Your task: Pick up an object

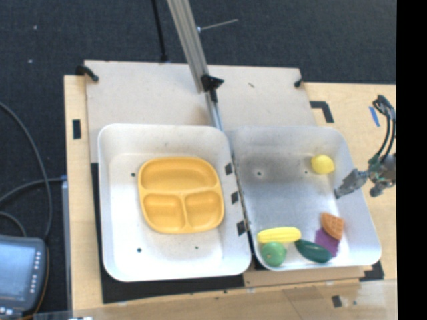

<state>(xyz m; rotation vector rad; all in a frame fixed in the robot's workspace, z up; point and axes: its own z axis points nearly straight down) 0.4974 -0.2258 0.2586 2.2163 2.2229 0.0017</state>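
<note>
My gripper hangs at the right rim of the right bin, open, with nothing between its fingers. A yellow lemon lies just to its left, apart from it. Along the bin's near edge lie a yellow banana-like piece, a green apple, a dark green cucumber, a purple piece and an orange piece. The orange piece is the closest of these, below the gripper.
The left bin holds a yellow divided plate. A metal pole slants up from between the bins at the back. A screen sits off the bench at lower left.
</note>
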